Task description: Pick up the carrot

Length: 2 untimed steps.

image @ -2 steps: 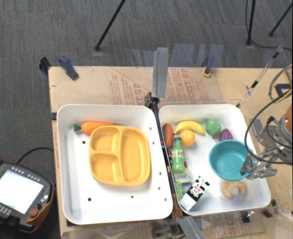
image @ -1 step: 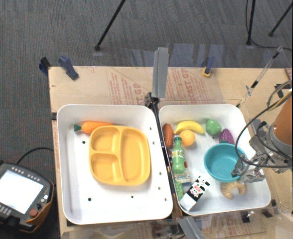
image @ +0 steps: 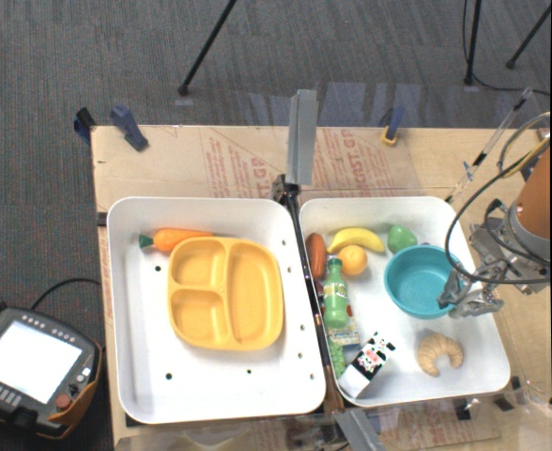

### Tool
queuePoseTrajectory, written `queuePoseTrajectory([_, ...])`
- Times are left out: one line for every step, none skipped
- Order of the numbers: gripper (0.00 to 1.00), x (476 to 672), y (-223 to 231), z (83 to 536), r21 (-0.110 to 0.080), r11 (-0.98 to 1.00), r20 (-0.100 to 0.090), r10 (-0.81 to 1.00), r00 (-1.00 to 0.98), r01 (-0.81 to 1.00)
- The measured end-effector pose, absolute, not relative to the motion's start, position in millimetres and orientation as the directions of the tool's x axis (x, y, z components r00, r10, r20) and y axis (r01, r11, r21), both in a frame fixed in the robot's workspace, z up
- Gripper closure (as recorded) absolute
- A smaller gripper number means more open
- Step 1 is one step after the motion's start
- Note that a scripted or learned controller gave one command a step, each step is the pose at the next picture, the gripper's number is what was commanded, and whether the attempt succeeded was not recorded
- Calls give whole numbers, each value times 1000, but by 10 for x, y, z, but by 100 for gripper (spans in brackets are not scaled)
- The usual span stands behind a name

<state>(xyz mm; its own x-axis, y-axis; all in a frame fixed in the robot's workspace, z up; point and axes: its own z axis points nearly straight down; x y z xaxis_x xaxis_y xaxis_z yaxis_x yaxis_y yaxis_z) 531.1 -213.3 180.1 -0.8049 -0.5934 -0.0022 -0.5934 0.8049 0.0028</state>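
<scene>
The carrot (image: 176, 239) lies in the left bin (image: 130, 346), near its far left corner, with the green stem end pointing left and the orange body running right. Its near side touches or slips just under the far rim of a yellow divided plate (image: 226, 292), which sits in the middle of that bin and has three compartments.

The arm (image: 537, 195) comes in from the right edge, and its pincer (image: 471, 299) hangs over the right side of the right bin (image: 487, 369), just beside the rim of a teal bowl (image: 419, 280). The pincer is well apart from the carrot, a whole bin away. Nothing shows between its tips, but they are too small and dark against the bowl edge to tell whether they are parted or closed.

In the right bin, a banana (image: 356, 240) lies at the far side with an orange (image: 353, 260) touching it on the near side and a green fruit (image: 401, 237) just to its right. A red sausage (image: 315, 253) lies along the left wall, with a green bottle (image: 335, 299) near it. A small carton with cow spots (image: 367, 364) sits at the near edge, and a croissant (image: 440, 352) lies to its right, near the bowl. Both bins rest on a counter (image: 201, 163) covered with cardboard.
</scene>
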Motion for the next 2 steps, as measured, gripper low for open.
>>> queuePoseTrajectory([100, 4973, -2110, 2322, 1, 442, -4, -897, -442, -897])
queuePoseTrajectory([0, 4969, -2117, 2319, 2, 444, -4, -896, -444, -896])
